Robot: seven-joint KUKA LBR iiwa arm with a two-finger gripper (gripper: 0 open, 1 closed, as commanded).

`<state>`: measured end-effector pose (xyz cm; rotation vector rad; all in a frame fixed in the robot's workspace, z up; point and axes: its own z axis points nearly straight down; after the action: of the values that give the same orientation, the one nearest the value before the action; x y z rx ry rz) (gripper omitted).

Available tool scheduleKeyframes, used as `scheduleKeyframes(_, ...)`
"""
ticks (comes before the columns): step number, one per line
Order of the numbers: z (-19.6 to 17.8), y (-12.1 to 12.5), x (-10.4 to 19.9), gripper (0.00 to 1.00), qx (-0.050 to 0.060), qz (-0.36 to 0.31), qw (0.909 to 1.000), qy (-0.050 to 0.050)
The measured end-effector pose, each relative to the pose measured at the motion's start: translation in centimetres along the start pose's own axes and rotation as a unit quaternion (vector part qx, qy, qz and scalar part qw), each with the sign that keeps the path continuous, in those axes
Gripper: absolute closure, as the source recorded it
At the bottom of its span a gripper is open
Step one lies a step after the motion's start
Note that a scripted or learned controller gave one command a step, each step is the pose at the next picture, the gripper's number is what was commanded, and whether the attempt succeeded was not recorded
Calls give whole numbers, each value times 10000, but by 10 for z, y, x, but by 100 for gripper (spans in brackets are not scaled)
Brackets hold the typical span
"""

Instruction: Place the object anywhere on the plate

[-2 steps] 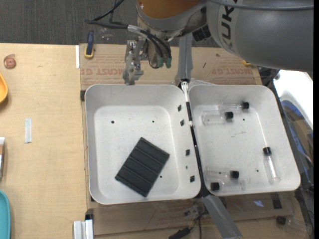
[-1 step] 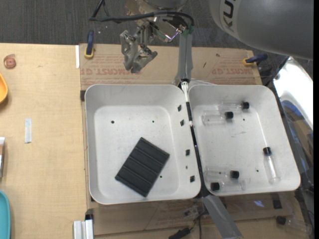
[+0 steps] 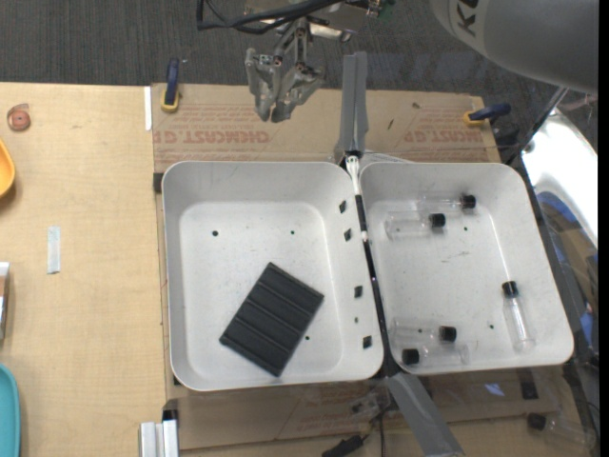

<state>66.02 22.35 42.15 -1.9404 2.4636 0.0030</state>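
Observation:
A black ribbed rectangular plate [image 3: 273, 318] lies at an angle on the floor of the left bin [image 3: 190, 255], towards its front. Several clear vials with black caps lie scattered in the right bin [image 3: 533, 255], one of them [image 3: 515, 312] near its right wall and another [image 3: 411, 225] near its back left. My gripper [image 3: 276, 114] hangs high beyond the back edge of the left bin, over the cardboard. Its fingers point down with the tips drawn together, and I make out nothing between them.
A grey divider post [image 3: 353, 103] stands behind the seam between the bins. Blue-and-yellow clamps [image 3: 172, 84] [image 3: 485, 114] hold the cardboard's back corners. The wooden bench [image 3: 76, 255] stretches out to the left with small items along its edge.

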Motion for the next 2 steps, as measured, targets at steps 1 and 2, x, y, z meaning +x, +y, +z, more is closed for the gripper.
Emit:
scheduleKeyframes(1,159,20,34,100,-14,-1333,9911,7)
scheduleKeyframes(2,89,124,52,100,-21,-3057,9521,4)
